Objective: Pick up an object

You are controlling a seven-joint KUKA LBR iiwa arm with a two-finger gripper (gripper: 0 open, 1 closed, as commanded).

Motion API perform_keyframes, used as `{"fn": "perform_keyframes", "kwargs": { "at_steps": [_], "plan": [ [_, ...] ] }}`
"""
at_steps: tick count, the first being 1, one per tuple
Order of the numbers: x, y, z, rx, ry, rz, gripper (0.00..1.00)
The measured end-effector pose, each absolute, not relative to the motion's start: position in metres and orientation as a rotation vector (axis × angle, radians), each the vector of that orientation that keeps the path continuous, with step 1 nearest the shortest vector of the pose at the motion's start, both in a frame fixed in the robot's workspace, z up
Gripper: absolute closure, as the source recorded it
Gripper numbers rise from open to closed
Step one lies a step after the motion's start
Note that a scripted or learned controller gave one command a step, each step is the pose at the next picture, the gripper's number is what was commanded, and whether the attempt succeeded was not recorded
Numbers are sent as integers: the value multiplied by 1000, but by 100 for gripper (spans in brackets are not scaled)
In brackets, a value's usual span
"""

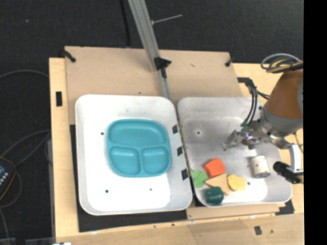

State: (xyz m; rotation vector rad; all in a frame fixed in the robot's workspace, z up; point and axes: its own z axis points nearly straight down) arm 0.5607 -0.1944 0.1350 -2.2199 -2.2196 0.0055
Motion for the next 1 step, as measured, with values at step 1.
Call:
{"fn": "perform_keyframes", "kwargs": {
  "at_steps": [1],
  "plan": [
    [560,-195,99,-2223,-2220,4,0]
  ]
}}
